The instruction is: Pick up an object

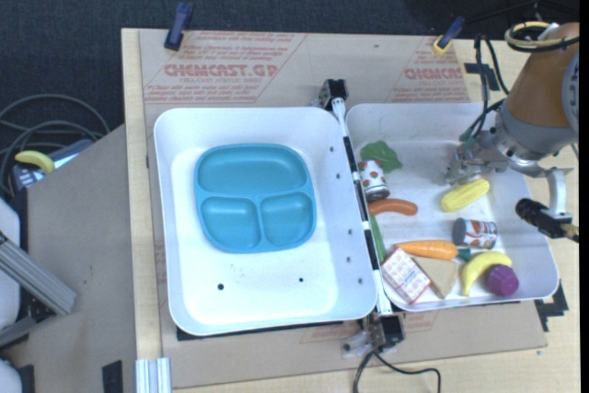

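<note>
Gripper [471, 163] sits low in the right bin [419, 120], upper-right part, just above the yellow corn cob [465, 194]; can't tell its state from this angle, and nothing visibly gripped. Rest of the right bin: green leaf [382, 154], small can [373, 179], sausage [393, 208], carrot [427, 248], 2nd can [476, 234], banana [477, 268], purple fruit [502, 280], pink-white box [406, 277]. Left bin [184, 281] holds a blue divided plate [255, 197].

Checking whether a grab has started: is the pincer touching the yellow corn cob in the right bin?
Cannot tell. In the camera view the pincer sits just above the yellow corn cob, too close and blurred to show contact or a gap.
</note>
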### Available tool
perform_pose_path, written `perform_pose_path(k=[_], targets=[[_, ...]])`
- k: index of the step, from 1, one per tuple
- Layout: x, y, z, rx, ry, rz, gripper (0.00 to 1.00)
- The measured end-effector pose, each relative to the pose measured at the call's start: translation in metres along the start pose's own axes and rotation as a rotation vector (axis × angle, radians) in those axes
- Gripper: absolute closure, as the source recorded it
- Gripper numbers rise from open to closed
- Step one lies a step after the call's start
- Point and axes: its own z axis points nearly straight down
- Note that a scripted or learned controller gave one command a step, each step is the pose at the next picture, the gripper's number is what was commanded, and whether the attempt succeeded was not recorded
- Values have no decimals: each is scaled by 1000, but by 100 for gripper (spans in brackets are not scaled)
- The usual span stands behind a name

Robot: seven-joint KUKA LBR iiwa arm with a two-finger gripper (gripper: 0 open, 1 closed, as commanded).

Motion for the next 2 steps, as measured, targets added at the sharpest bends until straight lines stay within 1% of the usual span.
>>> perform_pose_path(k=[1,2], targets=[[-21,-31,5,-1,-1,1,0],[-15,34,4,-4,-1,0,0]])
